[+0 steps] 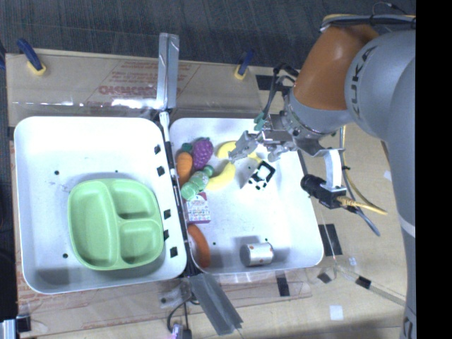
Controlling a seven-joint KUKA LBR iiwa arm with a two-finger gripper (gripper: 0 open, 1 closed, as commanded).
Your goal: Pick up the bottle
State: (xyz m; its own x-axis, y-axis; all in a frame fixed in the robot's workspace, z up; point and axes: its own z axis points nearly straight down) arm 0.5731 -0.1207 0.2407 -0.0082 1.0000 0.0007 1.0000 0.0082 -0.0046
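The left bin (28,189) holds a green divided plate (116,222), lying toward its six o'clock side. A grey divider strip (168,69) stands at twelve o'clock between the two bins.

In the right bin (296,232), a cluster of toys lies along the nine o'clock wall: an orange carrot (184,164), a purple bunch of grapes (203,151) just beside it, and below them the green bottle (193,183), lying tilted with its cap end toward one o'clock. A yellow banana (223,173) touches the bottle's upper end and curves toward twelve o'clock. Under the bottle lies a small pink carton (198,207), and at seven o'clock an orange-red piece (198,246) rests against the wall. A silver can (257,253) lies on its side near six o'clock, well apart from the rest.

The tool (247,149) hangs over the bin's upper middle, above the banana's far end and at two o'clock from the bottle. Its fingers look spread, with nothing between them.
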